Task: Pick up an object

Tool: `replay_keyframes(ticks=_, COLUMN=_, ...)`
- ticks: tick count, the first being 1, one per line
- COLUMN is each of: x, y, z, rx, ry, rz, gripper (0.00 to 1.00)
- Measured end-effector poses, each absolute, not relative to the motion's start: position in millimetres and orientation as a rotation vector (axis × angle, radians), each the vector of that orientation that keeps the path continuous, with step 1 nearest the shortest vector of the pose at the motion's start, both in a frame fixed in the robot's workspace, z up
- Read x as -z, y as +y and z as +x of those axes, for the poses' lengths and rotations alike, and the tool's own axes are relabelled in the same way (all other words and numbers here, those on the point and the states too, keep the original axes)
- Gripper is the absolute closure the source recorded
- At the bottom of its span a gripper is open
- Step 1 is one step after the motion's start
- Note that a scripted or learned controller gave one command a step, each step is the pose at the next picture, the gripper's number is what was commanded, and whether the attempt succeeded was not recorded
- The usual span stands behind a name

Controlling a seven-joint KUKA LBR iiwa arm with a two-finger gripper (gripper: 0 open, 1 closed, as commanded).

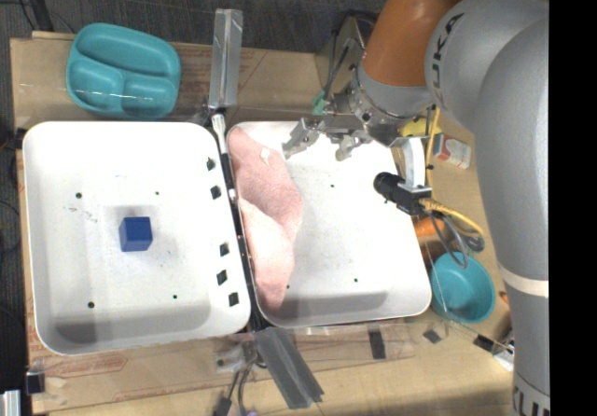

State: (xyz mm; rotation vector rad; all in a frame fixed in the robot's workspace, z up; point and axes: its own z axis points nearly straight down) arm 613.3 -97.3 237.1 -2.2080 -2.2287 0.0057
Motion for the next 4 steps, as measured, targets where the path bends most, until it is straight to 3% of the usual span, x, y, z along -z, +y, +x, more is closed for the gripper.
replay_keyframes(ticks=1, x=-105, y=-137, z=627.1, rx=-0.008, ry=-2.117, rz=-2.314, gripper=0.0)
replay_keyframes(ticks=2, x=-90, y=-106, z=596.2, rx=-0.005, ry=-2.263, rz=-2.173, gripper=0.0)
replay_keyframes(ticks=3, x=-99, y=-106, z=597.0, rx=-0.007, ry=-2.268, rz=-2.165, gripper=1.0)
replay_keyframes(ticks=4, x=-191, y=-40, z=612.6, rx=-0.002, ry=-2.445, rz=-1.97, gripper=1.0)
